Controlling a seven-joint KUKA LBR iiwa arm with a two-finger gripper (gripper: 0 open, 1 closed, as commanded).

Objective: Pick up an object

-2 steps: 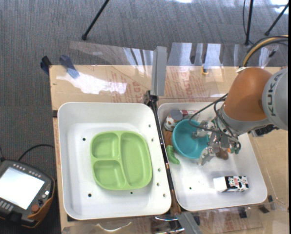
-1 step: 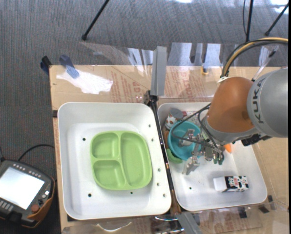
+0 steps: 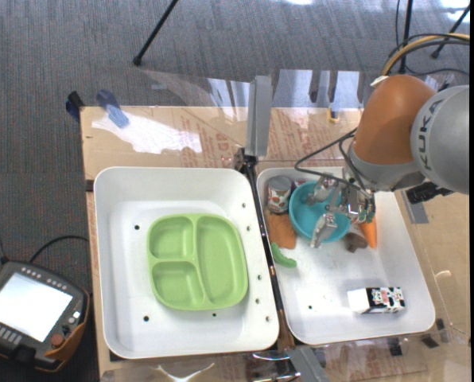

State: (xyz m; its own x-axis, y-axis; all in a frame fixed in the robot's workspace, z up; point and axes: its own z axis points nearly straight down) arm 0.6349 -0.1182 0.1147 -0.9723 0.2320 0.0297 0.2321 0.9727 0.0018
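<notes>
we are hovering our end effector (image 3: 329,223) over the teal bowl (image 3: 308,213) in the right bin (image 3: 396,277); we cannot tell its state.

Dark grey carpet (image 3: 46,46) all around, bright light glare up top, tripod legs (image 3: 159,24), cardboard-covered worktop (image 3: 221,134).

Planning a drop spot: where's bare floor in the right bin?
Right bin: bare floor runs from the green pod down to the small carton at the near right. The far end is crowded: can, teal bowl, carrot, with the hand over the bowl.
</notes>
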